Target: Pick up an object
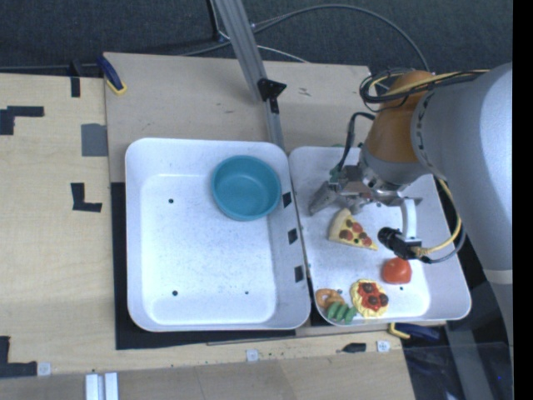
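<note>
Toys crowd the right bin's (445, 307) near edge; a blue bowl (246, 187) sits in the left bin (200, 265).

Glossy blue plastic bowl (246, 187), speckled white bins (208, 298)

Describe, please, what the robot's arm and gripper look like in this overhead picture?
The arm is a thick, rounded body in light grey, with an orange band above the wrist. Below the band sits a grey metal gripper with slim grey fingers. Black and yellow cables loop around the orange section, and another cable trails beside the wrist to a small black fitting.
</note>
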You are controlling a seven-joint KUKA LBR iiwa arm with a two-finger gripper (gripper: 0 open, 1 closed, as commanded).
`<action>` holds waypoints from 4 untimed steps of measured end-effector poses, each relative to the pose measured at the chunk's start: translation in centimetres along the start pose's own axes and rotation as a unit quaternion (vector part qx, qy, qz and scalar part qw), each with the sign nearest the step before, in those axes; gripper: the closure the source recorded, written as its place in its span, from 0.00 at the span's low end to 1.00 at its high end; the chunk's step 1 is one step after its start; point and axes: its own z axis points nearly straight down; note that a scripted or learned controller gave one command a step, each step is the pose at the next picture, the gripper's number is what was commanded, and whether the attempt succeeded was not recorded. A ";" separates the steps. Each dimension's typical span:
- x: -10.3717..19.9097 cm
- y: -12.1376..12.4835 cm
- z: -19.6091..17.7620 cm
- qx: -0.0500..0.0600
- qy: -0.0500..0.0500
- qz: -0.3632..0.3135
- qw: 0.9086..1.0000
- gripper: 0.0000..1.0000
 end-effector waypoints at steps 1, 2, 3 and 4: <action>0.0 0.1 -1.2 -0.002 0.000 0.000 1.000 1.00; 0.9 0.3 -6.0 -0.003 0.000 0.000 1.000 1.00; 1.2 -0.4 -10.6 -0.003 0.000 0.000 1.000 1.00; 1.4 -0.7 -16.8 -0.003 0.000 0.000 1.000 1.00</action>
